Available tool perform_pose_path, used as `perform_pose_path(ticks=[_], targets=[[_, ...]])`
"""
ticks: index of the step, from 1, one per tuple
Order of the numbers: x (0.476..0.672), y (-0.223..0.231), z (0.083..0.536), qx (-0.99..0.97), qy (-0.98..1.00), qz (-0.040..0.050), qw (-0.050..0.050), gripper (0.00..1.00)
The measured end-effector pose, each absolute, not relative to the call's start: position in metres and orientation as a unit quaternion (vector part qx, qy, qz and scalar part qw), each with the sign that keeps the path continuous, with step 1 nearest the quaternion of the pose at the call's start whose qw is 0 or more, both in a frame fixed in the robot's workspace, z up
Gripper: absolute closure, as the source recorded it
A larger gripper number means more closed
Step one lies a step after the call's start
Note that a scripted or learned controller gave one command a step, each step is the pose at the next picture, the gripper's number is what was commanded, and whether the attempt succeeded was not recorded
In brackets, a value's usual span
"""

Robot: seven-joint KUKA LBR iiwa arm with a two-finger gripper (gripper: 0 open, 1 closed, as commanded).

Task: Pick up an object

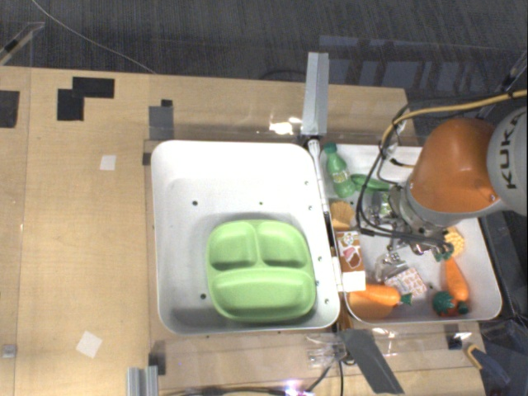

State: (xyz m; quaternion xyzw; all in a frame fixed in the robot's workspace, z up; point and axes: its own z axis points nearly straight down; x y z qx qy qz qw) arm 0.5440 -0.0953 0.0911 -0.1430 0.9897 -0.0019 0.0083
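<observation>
Gripper [402, 254] state I cannot tell — toy carrot [456, 280], just right of it, looks light, hard, slick — best pinched across its middle.

— How is the light where you work?

— Bright and even, coming from above. My left bin [173, 180] is lit almost flat white, with a soft grey shadow under the green tray [260, 271] along its near edge.

— Any glare?

— A hot white patch on the clear sheet by the metal post [314, 93], and another small one at the bottom edge (both blown out). My orange band [452, 167] carries a dull sheen.

— Sharpness?

— Moderate. The small things in my right bin [487, 295] look soft and grainy, and the dark floor at the top shows fine noise. Lines near the borders stay fairly straight.
</observation>
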Motion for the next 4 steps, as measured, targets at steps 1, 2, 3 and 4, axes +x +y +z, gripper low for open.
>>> perform_pose_path(ticks=[1, 2, 3, 4], targets=[[0.606, -0.111, 0.089, -0.098, 0.995, -0.0009, 0.007, 0.0], [0.552, -0.09, 0.091, -0.049, 0.999, -0.001, 0.008, 0.0], [0.649, -0.104, 0.089, -0.056, 0.998, 0.0009, -0.012, 0.0], [0.602, -0.089, 0.09, -0.057, 0.998, -0.0008, 0.007, 0.0]])
